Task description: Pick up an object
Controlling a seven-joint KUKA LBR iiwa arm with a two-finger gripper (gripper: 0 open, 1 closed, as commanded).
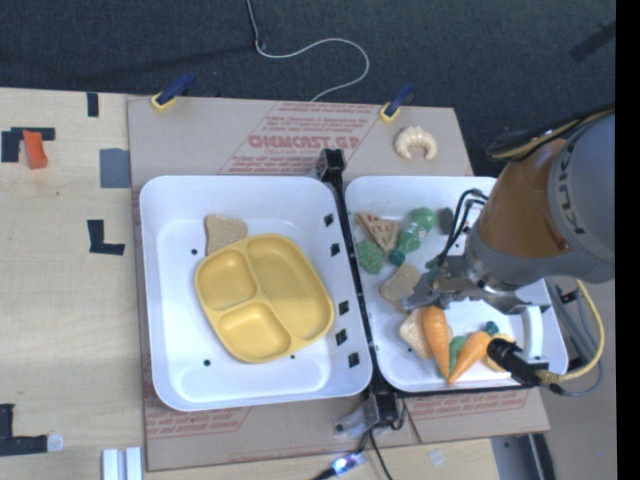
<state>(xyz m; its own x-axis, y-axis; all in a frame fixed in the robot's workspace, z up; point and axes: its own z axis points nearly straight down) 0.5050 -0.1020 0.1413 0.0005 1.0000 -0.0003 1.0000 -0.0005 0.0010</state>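
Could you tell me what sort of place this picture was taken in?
Probably a robotics lab bench: an arm reaches over two white bins, toy food like carrots fills one, and a clamped cardboard sheet lies underneath.

The fingers of the two-finger gripper (432,290) are too dark and small for their state to be judged. Part of the right white bin (395,368) is covered by the grey arm with the orange band (535,213). One corner of the tan bread-shaped slice (224,231) is hidden under the yellow divided plastic plate (264,296). The thin white cable (300,48) is cut off by the upper edge.
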